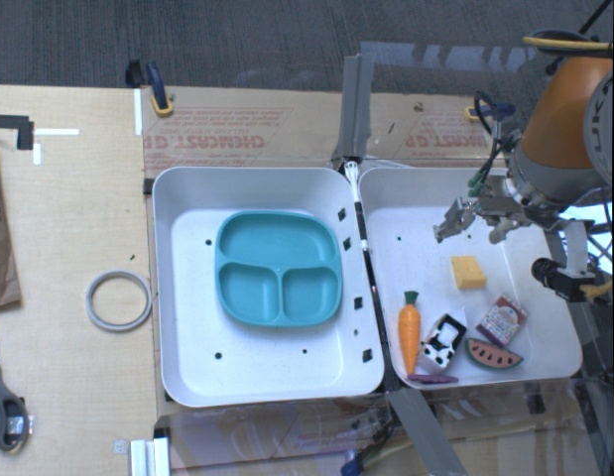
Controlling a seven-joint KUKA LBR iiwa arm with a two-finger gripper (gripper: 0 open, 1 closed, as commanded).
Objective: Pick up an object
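Gripper (473,221) hovers, fingers spread and empty, over the right bin (386,266) — just far-left of a small yellow block (469,273), squarish, lying flat.

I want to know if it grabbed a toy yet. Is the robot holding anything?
No, nothing is held. The gripper is open above the right bin, apart from the yellow block.

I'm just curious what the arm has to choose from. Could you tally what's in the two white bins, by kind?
Toy food (carrot, watermelon slice, yellow block): 3
Toy cow, black and white: 1
Small packet: 1
Teal divided plate: 1
Total: 6
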